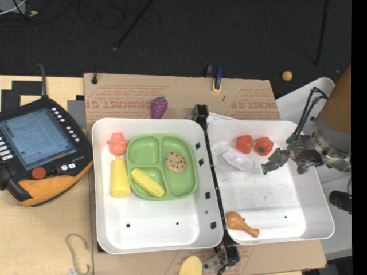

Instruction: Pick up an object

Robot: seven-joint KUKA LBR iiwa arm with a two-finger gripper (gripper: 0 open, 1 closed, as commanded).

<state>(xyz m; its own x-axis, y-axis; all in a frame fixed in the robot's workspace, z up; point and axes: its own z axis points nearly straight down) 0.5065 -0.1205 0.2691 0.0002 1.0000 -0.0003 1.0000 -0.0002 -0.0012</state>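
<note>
Hovering over the right bin (309, 225), the gripper (274, 161) carried nothing; whether it was spread or closed could not be told. Pick judged not yet begun: approach, closure and lift all remained. Nearest candidates lay just to its left: two glossy red plastic vegetables (254, 145) and a pale, smooth rounded piece (237, 160). A tan drumstick (241, 224), bulbous then tapering, sat near the bin's front edge.

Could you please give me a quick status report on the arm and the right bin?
Claw low over right bin, nothing seen between its fingers. Nearest items: white piece, two red toys. Drumstick at front edge. Nothing blocking.
</note>
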